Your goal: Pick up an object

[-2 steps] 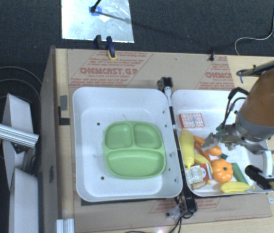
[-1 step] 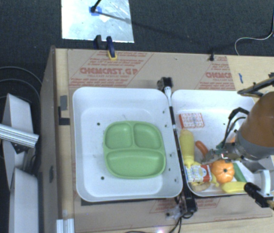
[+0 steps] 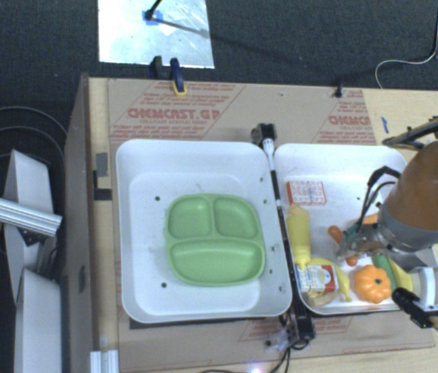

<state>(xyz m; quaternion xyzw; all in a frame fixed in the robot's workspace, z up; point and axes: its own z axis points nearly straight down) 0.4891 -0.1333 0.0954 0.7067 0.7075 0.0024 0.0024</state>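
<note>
The claw (image 3: 356,243) hangs low in the right bin (image 3: 335,162), down among a tight cluster of toy food; whether it is spread or closed, and whether it has anything, cannot be told from this view, since the wrist and grey housing cover it; nothing is seen to be gripped. Just in front of the claw and a little to its right sits the small orange pumpkin (image 3: 373,283), the likeliest object to take; a carrot-like orange piece (image 3: 335,232) lies just to its left, and further left a yellow bottle (image 3: 299,231) stands over a red-and-white packet (image 3: 318,277); a printed card (image 3: 306,192) lies beyond, toward the far wall. To do this step well, I judge the claw should settle on one item rather than straddle two, centre over it, and descend straight; the crowding risks pinching a neighbour or nudging the pumpkin aside; a slow lift would show whether the grip holds. The green divided plate (image 3: 215,239) lies well off to the left in the other bin (image 3: 145,208).
</note>
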